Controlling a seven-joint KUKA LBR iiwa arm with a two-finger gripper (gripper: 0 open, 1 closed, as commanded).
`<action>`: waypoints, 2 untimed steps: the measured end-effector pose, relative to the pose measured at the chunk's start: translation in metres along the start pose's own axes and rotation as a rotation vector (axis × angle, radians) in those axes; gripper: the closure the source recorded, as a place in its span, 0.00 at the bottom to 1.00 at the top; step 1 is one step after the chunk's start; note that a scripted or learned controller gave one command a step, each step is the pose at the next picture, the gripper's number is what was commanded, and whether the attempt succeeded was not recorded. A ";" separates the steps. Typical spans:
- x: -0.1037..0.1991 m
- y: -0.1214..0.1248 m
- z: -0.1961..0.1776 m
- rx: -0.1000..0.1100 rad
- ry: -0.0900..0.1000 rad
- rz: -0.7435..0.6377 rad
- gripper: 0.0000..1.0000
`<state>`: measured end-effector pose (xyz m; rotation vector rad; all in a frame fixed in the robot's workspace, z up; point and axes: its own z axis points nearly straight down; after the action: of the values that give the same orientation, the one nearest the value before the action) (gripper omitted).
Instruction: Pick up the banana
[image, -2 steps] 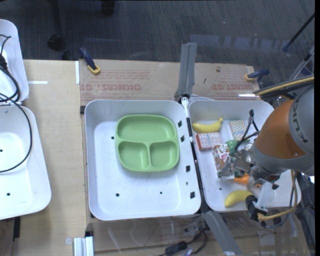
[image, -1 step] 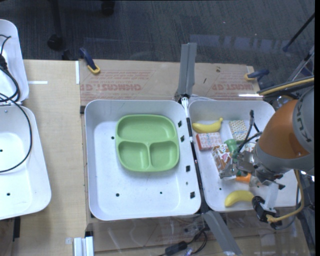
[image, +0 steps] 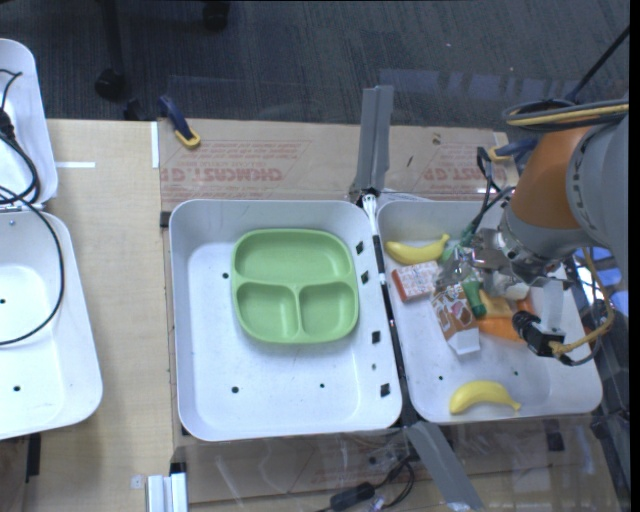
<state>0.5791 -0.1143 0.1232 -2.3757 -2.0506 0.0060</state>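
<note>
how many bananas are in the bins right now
2, both in the right bin. One banana lies near its far left corner; the other banana lies near its front edge. The arm covers part of that bin, so more could be hidden.

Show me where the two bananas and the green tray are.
Upper banana (image: 417, 249), camera view, middle of its curve.
Lower banana (image: 482, 396), camera view, middle of its body.
Green tray (image: 294, 259), camera view, floor of its large compartment.

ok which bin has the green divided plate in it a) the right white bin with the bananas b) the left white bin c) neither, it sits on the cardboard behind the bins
b, the green divided plate lies flat in the left white bin, while both bananas lie in the right bin.
</note>
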 end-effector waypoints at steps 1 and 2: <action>0.014 0.072 0.037 0.025 -0.003 0.080 0.00; 0.015 0.074 0.030 0.021 -0.006 0.075 1.00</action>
<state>0.6539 -0.1100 0.0924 -2.4409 -1.9527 0.0350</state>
